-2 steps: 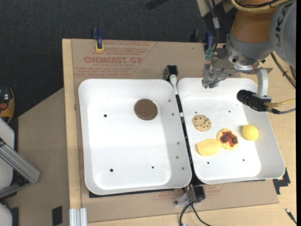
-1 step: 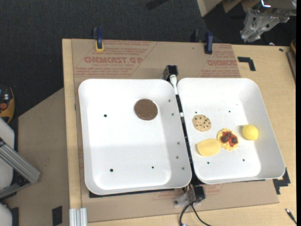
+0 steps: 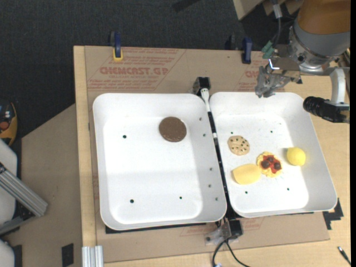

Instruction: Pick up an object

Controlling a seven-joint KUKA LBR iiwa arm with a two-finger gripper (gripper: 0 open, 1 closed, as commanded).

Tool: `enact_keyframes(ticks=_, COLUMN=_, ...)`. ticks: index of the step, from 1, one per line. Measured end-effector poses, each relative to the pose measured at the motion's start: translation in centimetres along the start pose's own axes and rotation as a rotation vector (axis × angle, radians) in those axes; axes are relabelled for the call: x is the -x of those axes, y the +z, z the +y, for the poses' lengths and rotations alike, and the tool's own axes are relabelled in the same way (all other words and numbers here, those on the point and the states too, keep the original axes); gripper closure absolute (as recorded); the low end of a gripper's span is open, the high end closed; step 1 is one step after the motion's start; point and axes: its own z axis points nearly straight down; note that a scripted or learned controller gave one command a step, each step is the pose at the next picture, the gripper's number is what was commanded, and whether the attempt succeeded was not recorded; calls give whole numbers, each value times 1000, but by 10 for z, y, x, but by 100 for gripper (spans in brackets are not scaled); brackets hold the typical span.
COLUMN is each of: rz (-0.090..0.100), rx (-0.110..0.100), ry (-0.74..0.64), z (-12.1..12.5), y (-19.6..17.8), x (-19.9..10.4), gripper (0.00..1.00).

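Fingers (image 3: 268, 88) above bin rim (image 3: 250, 95), board (image 3: 139, 65) reads "CHEMCAST"

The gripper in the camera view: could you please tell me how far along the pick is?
Nothing looks picked yet. The gripper hangs over the right bin's far rim with nothing between its fingers. The cookie, yellow ball and the other pieces lie in that bin. Reaching, grasping and lifting remain.

A single fixed camera looks down at a slant from well above the bench, taking in both the left bin (image 3: 150, 160) and the right bin (image 3: 278, 166) whole. The bins fill the middle, and the arm (image 3: 322, 15) enters at about two o'clock.
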Motion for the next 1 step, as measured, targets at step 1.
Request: enact_keyframes(ticks=1, rz=-1, rx=11, ry=0, z=4, y=27, x=19, gripper=100)
